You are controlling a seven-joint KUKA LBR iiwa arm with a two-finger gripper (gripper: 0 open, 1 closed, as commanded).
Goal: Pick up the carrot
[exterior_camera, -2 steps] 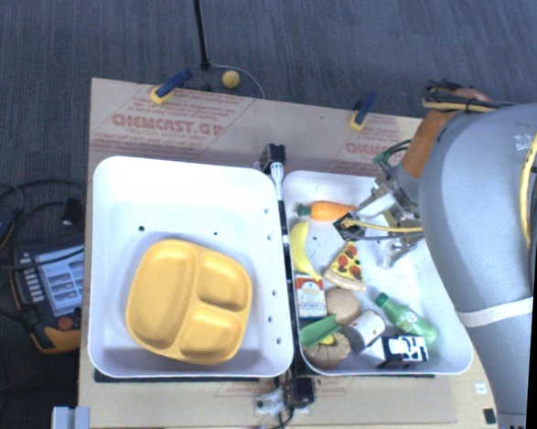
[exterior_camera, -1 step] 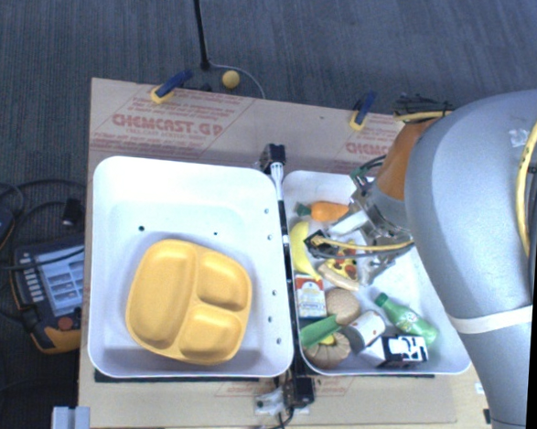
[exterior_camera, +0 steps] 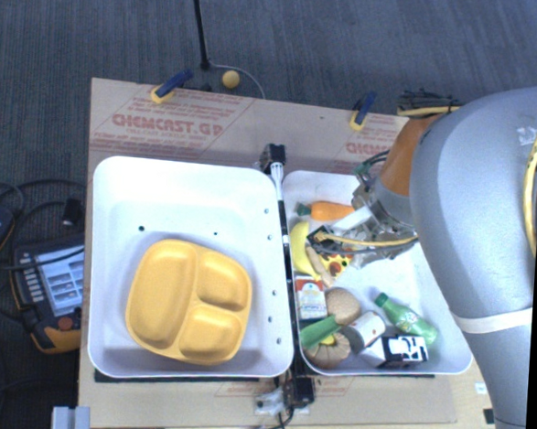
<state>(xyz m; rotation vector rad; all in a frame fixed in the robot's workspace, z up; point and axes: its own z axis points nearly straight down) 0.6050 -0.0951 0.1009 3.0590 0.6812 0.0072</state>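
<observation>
— Inspector, how is the carrot [exterior_camera: 331, 210] presenting?

— It is lying near the far wall of the right bin [exterior_camera: 442, 359], a smooth, short orange taper, beside a banana [exterior_camera: 300, 246].

— And the gripper [exterior_camera: 359, 235]?

— It is hanging just beside the carrot over cluttered toys; its state is obscured, so I cannot tell.

— Anything else?

— A glossy yellow divided plate [exterior_camera: 189, 300] with rounded corners is sitting in the left bin [exterior_camera: 123, 190].

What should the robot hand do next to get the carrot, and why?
Probably shift a little toward the bin's far end and lower over the carrot. The gripper sits in the right bin just beside the carrot, over the banana and other toys, with no carrot between its fingers.
</observation>
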